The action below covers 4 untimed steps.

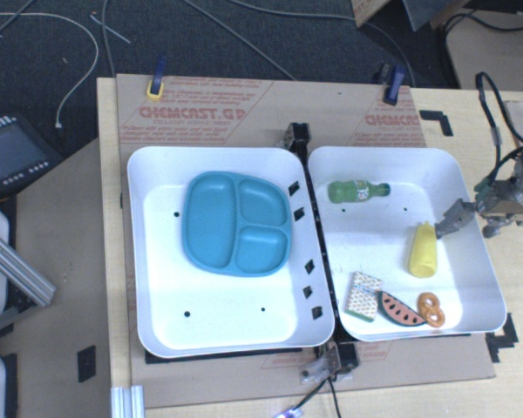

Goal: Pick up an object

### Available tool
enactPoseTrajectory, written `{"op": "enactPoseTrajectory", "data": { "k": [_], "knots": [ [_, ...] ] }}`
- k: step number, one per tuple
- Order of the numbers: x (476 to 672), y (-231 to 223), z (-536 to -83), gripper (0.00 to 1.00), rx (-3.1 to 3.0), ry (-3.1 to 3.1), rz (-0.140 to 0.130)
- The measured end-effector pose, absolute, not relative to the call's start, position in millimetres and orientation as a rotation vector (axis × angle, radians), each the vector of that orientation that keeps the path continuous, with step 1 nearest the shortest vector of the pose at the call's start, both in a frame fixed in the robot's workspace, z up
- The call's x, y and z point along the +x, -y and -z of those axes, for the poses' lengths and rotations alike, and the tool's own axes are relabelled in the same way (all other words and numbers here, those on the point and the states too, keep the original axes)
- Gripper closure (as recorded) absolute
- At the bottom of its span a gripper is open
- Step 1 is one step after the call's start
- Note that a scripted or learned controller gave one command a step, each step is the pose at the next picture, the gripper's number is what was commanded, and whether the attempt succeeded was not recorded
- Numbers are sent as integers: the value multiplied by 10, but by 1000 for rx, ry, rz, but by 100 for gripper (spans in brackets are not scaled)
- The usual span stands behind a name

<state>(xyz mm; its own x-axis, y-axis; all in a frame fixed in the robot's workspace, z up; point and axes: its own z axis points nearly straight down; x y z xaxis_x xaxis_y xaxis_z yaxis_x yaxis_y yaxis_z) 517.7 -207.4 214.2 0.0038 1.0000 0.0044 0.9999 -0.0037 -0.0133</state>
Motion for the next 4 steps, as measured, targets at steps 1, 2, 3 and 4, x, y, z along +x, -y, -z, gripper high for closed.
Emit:
{"op": "enactPoseTrajectory", "data": {
  "k": [1, 2, 3, 4],
  "knots": [
    [5207, 2070, -2207, 0, -2221, 2221, 0],
    [5244, 2101, -1771, 0, -2218, 2218, -3],
    [5243, 2197, -1269, 0, -2218, 2216, -3],
    [5250, 2155, -829, 0, -2210, 2218, 5]
  ]
}}
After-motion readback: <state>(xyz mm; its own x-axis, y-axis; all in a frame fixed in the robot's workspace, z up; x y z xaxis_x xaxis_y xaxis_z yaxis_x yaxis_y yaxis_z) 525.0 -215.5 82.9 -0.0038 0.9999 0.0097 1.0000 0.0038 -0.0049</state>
